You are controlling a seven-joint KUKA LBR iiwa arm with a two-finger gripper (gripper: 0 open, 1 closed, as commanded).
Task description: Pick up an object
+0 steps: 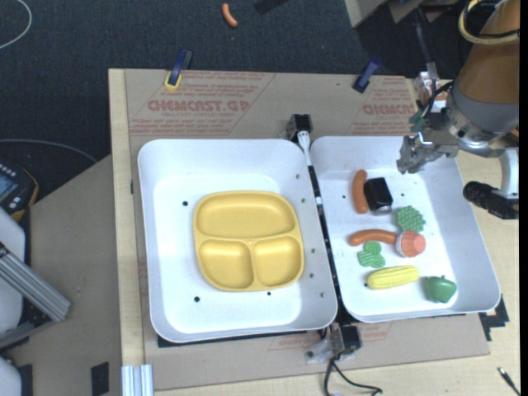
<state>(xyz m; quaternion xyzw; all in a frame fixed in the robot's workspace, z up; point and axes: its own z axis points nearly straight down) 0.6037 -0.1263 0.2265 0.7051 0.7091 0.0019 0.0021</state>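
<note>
two shallow white bins sit side by side on the table point(247, 89). the left bin point(165, 221) holds a yellow divided tray point(247, 239) at its centre, with one long compartment toward 12 o'clock and two smaller ones toward 6; bare white floor rings the tray on all sides. the right bin point(470, 238) holds a cluster of toy food: a sausage point(360, 190) standing lengthwise toward 12 o'clock, a black block point(379, 194) touching it at its 3 o'clock side, a green broccoli piece point(409, 218) at 4 o'clock from the block, a second sausage point(372, 238) lying crosswise below, a pink round piece point(411, 243) just beside its 3 o'clock end, a small green item point(370, 257) under it, a yellow corn cob point(392, 277) toward 6 o'clock, and a green pepper point(441, 288) at the bin's 5 o'clock corner. the gripper point(410, 162) hangs over the right bin's 1 o'clock area, apart from the objects; whether its fingers are apart or together cannot be told, and nothing shows between them. the bin floor at 12 o'clock and along the 3 o'clock rim is bare, while the items crowd the middle and lower half. a small orange piece point(229, 14) lies on the dark floor point(82, 23) at 12 o'clock, well apart from the table.
</note>
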